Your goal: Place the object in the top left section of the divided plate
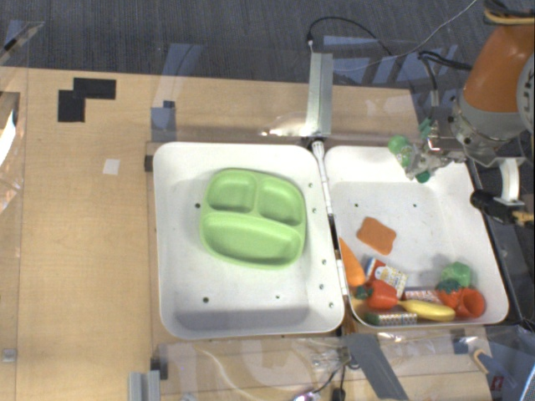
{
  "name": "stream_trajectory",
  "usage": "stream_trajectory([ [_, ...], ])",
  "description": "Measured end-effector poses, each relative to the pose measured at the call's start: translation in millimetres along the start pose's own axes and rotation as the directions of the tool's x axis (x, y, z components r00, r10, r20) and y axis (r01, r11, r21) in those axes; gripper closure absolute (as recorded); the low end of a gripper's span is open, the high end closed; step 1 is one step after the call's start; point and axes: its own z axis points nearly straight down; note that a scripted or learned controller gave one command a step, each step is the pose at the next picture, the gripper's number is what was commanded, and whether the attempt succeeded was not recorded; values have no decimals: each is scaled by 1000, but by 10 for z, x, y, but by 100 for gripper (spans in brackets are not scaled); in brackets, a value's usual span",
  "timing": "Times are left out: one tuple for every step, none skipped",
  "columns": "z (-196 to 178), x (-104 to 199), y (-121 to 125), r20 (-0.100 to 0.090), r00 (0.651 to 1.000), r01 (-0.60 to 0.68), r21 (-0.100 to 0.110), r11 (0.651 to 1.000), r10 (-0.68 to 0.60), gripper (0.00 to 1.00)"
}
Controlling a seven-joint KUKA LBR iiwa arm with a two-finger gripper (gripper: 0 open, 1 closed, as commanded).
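The bench (75, 249) is light brown wood, with black blocks (84, 98) stuck near its far left corner. Behind it is a dark grey floor (209, 7). Two white bins sit side by side on the bench, with a thin metal bar (328, 215) between them.

The grey arm with its orange band (501, 65) comes in from the right. Its jaws (415, 159) are at the far edge of the right bin (451, 215), near the corner by the metal bar. Something pale green shows at the jaws, but I cannot tell what it is, or if the jaws are open, closed or gripping it.

The left bin (175, 291) holds a green divided plate (252, 217). The plate has two small sections at the far side and one long section at the near side. It is well apart from the jaws.

The right bin holds toy food. An orange flat piece (376, 235) lies alone near the middle. More toys are piled along the near edge: a carrot (353, 266), a red pepper (382, 295), a yellow banana (428, 309), a green leafy piece (456, 274) and an orange round piece (473, 302).
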Motion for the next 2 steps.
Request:
stream_trajectory([
  [139,848,-896,-2,998,-69,3,998,69,100],
  [-291,1541,92,-2,1000,17,1,1000,-17,100],
])
